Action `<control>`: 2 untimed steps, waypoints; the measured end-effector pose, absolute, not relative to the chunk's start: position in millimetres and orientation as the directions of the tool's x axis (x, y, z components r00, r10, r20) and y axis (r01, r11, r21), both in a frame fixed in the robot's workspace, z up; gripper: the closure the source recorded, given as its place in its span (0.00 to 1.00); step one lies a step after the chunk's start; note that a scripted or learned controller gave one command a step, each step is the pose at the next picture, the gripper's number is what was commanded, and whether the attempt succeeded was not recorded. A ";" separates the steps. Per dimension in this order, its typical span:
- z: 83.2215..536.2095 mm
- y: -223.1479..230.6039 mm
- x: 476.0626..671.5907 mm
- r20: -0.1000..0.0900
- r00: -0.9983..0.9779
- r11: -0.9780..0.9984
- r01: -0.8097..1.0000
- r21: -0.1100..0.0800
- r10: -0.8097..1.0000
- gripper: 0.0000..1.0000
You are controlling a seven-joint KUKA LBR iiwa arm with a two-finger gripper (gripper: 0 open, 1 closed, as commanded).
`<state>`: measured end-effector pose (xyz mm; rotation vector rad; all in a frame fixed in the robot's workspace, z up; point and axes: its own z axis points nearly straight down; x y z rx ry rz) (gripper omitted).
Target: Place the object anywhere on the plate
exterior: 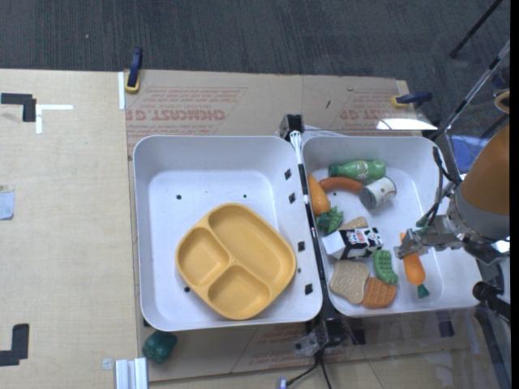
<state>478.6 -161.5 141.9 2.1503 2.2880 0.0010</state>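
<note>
Lying in the right white bin (454,298) near its right side, the small orange toy carrot (414,269) sits under the pincer (412,245), whose grip I cannot tell. The yellow three-compartment plastic plate (235,259) rests in the left white bin (162,217).

Arm (495,185) cut off at right edge; carrot (414,270) partly hidden.

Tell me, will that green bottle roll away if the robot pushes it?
Probably. The green bottle lies on its side in the right bin, and its round body looks free to roll. It looks like a small plastic toy, so likely light. Its smooth surface may slip between fingers.
</note>
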 end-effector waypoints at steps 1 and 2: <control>222.5 -171.6 494.2 -0.003 -0.166 0.166 0.986 0.000 0.986 1.00; 214.6 -186.5 479.2 -0.002 -0.350 0.350 0.937 -0.001 0.937 1.00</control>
